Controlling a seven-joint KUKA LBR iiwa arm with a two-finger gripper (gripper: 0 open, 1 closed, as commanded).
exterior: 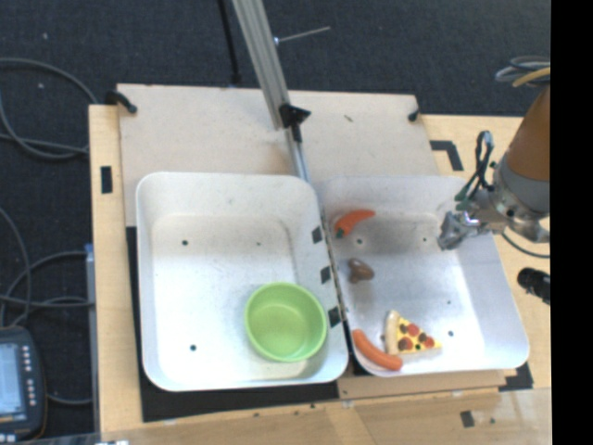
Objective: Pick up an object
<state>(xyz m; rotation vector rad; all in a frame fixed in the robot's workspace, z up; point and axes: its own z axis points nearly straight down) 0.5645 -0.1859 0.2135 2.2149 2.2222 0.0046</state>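
While the wooden bench (222, 133) sits on dark carpet strewn with cables, the arm (528, 156) leans in from the right, its gripper (451, 232) low over the right bin (482, 286); its grasp cannot be judged. A pizza slice (408, 335) lies near that bin's front edge.

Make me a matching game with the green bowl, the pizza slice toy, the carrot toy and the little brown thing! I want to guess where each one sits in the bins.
Things:
1. green bowl
2. pizza slice toy
3. carrot toy
4. little brown thing

Places:
A. right bin, far end, next to the divider
B. left bin, near right corner
C. right bin, near edge, beside the sausage toy
D. right bin, middle, close to the divider

Pairs: 1-B, 2-C, 3-A, 4-D
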